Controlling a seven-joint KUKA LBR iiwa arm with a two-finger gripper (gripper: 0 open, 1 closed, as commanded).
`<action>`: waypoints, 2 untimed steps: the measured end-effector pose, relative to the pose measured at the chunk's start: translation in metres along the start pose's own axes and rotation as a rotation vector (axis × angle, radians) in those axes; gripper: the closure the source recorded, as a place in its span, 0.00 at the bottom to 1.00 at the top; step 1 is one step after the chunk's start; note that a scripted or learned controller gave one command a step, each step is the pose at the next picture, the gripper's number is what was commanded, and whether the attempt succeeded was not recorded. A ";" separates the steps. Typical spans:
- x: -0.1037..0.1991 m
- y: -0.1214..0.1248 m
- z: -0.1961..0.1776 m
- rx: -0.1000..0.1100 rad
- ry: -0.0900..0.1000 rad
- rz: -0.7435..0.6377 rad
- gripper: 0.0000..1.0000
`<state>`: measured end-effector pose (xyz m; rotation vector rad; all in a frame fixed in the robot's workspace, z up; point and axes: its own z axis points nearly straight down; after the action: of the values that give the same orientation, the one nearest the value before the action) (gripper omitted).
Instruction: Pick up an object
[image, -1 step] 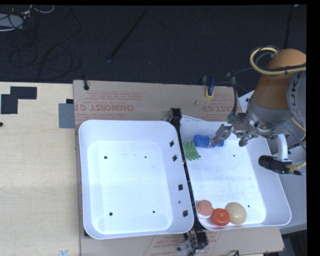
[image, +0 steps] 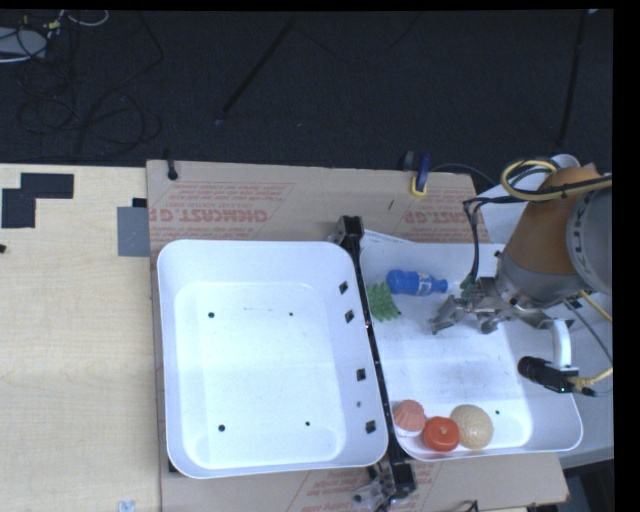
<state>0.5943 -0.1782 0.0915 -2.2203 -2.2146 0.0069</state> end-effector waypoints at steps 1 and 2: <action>0.000 0.001 -0.015 -0.003 0.000 0.003 1.00; 0.087 0.001 -0.109 -0.010 0.001 -0.010 1.00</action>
<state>0.5960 -0.0914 0.2008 -2.2142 -2.2297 -0.0054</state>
